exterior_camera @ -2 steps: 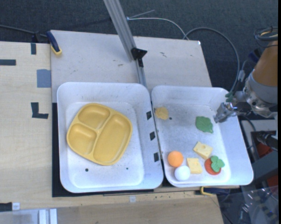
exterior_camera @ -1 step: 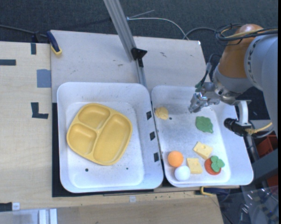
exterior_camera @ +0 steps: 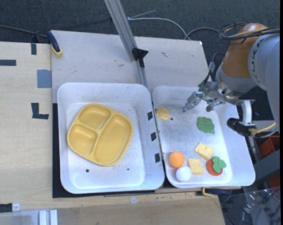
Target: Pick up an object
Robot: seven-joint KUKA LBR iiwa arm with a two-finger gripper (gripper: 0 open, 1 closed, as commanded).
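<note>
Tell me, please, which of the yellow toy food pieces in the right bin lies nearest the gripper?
The rounded yellow piece by the bin's left wall, apart from the others; the gripper hangs just right of it. Both yellow cheese wedges lie farther toward the front.

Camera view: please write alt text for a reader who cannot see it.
A grey robot arm's two-finger gripper hangs open over the right white bin, which holds small toy foods including a green leaf piece and an orange ball. The left white bin holds a yellow divided plastic plate.
</note>
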